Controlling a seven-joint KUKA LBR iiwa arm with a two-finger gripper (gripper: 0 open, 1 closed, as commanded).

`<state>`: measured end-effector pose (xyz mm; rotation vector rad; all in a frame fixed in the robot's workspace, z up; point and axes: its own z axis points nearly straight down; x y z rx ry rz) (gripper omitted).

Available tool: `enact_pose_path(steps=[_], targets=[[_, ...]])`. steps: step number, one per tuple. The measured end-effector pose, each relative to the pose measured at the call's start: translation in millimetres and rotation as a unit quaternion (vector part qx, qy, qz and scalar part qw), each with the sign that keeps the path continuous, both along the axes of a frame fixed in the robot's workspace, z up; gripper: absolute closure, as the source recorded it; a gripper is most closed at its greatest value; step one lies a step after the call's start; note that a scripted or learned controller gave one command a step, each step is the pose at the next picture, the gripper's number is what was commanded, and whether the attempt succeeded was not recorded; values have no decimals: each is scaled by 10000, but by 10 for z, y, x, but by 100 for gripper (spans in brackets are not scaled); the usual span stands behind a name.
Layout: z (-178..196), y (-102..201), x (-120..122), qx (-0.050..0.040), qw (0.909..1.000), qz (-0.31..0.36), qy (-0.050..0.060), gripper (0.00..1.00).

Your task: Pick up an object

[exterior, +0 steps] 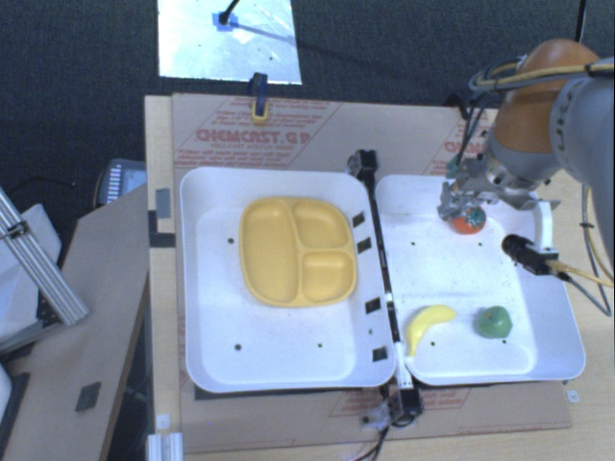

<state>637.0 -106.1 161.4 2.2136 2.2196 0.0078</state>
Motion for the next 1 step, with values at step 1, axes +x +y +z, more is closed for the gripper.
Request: enact_pose_path(steps=[1], targets=[[628, -9, -50, 0, 10000, 4, 0, 100]])
